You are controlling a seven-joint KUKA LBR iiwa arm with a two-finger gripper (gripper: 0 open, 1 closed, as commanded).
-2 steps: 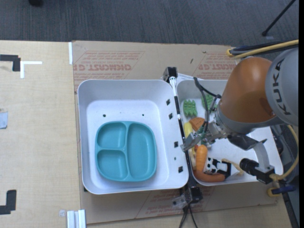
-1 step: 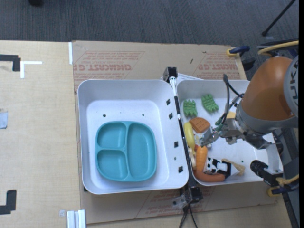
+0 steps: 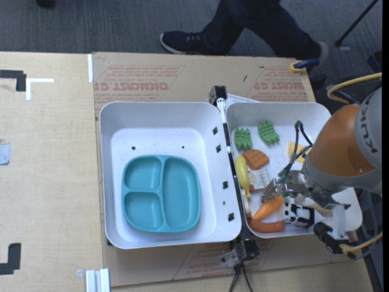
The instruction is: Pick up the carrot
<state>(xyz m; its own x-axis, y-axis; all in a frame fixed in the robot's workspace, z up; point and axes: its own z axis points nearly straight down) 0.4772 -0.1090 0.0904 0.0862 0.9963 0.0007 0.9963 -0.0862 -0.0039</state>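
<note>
Mirrored red printing — seemingly "CHEMCAST GP" — is seen on the brown cardboard sheet [image 3: 164,78] laid over a pale wooden bench [image 3: 45,163], with grey carpet beyond. The left white bin [image 3: 115,120] holds a teal three-compartment plastic plate [image 3: 161,193]. In the right white bin [image 3: 316,111], the orange toy carrot [image 3: 267,209] lies near the front wall, crowded by a yellow banana [image 3: 242,173] and green toy pieces [image 3: 243,138]. The metal two-finger gripper [image 3: 275,189] sits just above the carrot — whether it is gripping cannot be told.

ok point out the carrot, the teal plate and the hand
carrot [image 3: 268,208], camera view, middle of its orange body
teal plate [image 3: 161,193], camera view, ridge between compartments
hand [image 3: 275,190], camera view, between its fingertips
</note>
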